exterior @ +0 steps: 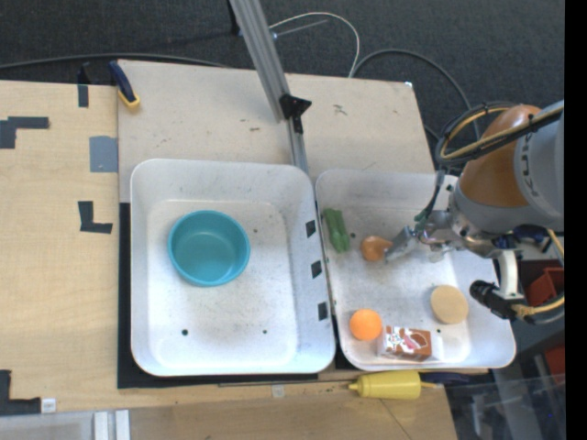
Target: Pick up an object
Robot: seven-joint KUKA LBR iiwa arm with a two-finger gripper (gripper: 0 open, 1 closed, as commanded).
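Reaching into the right bin, the gripper sits beside a small orange-brown lump; whether its fingers are open or closed I cannot tell. A good grasp probably means centring over the lump before closing. Nearby lie a smooth orange ball, a tan disc, a green stick and a glossy packet. A teal bowl sits in the left bin.

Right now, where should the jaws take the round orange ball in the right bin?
Take the round orange ball across its middle, coming straight down. It is round, so any axis works, but the red-and-white packet lies close on its right; closing along the near-far line likely avoids it.
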